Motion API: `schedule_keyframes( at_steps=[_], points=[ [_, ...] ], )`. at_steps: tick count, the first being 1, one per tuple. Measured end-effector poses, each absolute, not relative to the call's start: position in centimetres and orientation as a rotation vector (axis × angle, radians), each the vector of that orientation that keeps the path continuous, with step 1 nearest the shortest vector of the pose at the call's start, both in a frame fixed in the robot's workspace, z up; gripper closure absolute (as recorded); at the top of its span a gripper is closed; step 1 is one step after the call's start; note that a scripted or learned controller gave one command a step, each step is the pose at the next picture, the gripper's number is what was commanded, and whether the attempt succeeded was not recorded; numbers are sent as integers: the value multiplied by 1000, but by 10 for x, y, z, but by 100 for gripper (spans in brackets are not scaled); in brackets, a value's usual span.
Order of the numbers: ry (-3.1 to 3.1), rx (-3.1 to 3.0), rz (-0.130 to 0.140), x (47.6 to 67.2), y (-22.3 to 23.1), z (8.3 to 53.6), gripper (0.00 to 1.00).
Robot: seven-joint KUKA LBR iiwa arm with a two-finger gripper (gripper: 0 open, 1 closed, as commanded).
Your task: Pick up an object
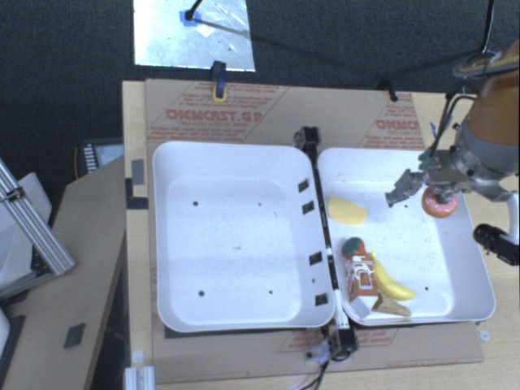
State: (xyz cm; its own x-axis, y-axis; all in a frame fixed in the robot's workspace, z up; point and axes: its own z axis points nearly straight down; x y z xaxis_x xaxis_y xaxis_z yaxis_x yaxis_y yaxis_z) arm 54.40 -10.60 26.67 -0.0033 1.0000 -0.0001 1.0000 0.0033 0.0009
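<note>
The right bin holds several objects. A yellow lemon-shaped piece lies near its left wall. A pink doughnut sits at the bin's right side, just under the arm's wrist. An orange and white carton with a green-topped item at its upper end lies at the front left, and a banana rests against it. My gripper hangs over the upper middle of the right bin, between the yellow piece and the doughnut, with nothing visibly in it.
The left bin stands beside the right one, with a black-clipped divider between them. A cardboard sheet lies under both bins. A metal plate lies at the back, and an aluminium rail stands at the left.
</note>
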Motion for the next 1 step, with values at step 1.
schedule_keyframes(
  at_steps=[1],
  points=[
    [2228,2222,-6,588,-112,122,0]
  ],
)
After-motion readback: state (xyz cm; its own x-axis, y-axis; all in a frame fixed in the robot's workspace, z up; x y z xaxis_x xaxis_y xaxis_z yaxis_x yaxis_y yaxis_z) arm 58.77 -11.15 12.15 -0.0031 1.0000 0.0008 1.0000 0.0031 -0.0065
